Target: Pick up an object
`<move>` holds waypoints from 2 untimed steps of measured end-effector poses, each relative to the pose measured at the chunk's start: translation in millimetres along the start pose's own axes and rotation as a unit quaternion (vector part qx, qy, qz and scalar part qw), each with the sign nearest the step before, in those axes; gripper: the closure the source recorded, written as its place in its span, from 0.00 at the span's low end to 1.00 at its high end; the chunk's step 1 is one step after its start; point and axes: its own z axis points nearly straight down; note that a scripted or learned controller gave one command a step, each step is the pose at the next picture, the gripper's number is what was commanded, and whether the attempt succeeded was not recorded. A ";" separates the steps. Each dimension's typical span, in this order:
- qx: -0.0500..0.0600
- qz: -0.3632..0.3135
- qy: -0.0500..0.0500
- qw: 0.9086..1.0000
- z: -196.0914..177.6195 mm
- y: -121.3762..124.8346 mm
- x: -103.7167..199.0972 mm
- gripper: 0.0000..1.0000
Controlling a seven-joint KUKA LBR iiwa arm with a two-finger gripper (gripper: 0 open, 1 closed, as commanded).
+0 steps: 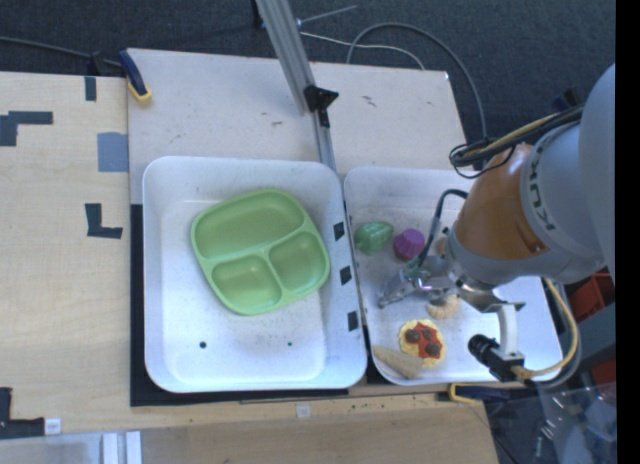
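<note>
My end effector [392, 294] is low inside the right bin [385, 184], reaching from my grey arm [560, 202] with the orange band. Its metal fingers point to the left, toward the middle wall between the two bins. I cannot tell if they are apart or together, because they look small and a little blurred here, and I see nothing clearly between them.

Several small objects lie in the right bin near me. A green object [374, 237] sits near the upper left part of the bin, and a purple object [408, 244] is just beside it on its right. Both are a little above my end effector. Below my end effector there is a round toy pizza [422, 340] with red topping, and a pale, long object [396, 361] lies at the lower left of it, near the bin's front edge. One small pale object [441, 305] is just beside my wrist.

In the left bin [160, 282] a green divided plate [260, 249] lies flat, with three compartments. Both bins stand on the counter [210, 102].
</note>
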 end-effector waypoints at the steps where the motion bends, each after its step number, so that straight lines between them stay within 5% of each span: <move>1: 0.001 0.000 0.001 1.000 -9.8 -0.4 0.7 1.00; 2: -0.002 -0.001 0.000 1.000 -53.2 5.7 3.1 1.00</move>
